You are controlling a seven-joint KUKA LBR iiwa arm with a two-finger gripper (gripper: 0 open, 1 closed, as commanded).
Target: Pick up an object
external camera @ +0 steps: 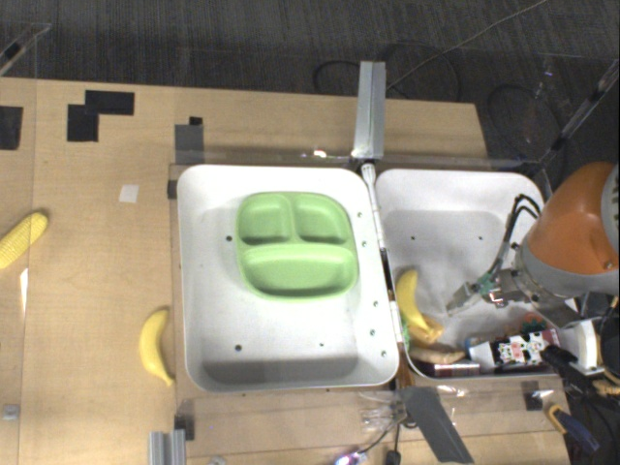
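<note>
On my feed: two shallow white bins, glossy moulded plastic with rounded corners, sit side by side on the wooden bench point(87, 289). A metal rail point(371, 114) runs down to the seam between them.

The left bin point(208, 347) holds a green sectioned tray point(295, 242): matte plastic, rounded rectangle, two small compartments on top and one long one below. It lies flat, roughly centred.

The right bin point(436, 201) holds a banana point(415, 308), smooth yellow, curved, darker at the lower tip, lying against the bin's left wall near the front corner. Just beside it along the front wall are a brownish cylindrical piece point(448, 356) and a small printed box point(521, 349), dark with coloured markings; I can't read them.

Outside the bins on the bench: a second banana point(155, 345) just left of the left bin, and a yellow corn cob point(21, 240) with a bumpy texture at the far left edge.

The arm point(581, 231) comes in from the right, its orange band over the right bin's far side, wrist angled down and leftward. The gripper point(477, 294) is low in the right bin, near the banana but apart from it. How far the pincer is open, I can't tell at this resolution; I see nothing between its tips.
</note>
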